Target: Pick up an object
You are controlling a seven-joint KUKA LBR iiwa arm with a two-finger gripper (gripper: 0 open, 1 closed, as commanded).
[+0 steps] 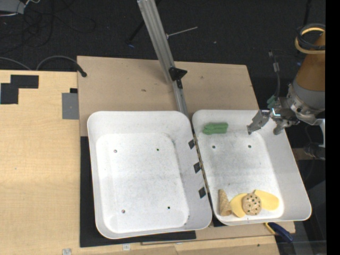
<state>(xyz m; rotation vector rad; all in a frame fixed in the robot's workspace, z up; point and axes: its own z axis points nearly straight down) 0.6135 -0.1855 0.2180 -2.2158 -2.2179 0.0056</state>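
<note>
My gripper [267,124] hangs over the far right edge of the right bin [289,166], its two fingers spread apart with nothing between them. A green oblong object [215,128] lies near the bin's far left corner, well to the left of the gripper. At the bin's near edge sits a cluster: a tan cone-shaped piece [224,202], a round brown cookie-like object [252,203] and a yellow flat piece [268,200] under it.
The left bin [101,142] stands beside the right one, joined by black clips [197,167]. A metal rail [161,47] slants up from between the bins at the back. Wooden bench surface lies to the left.
</note>
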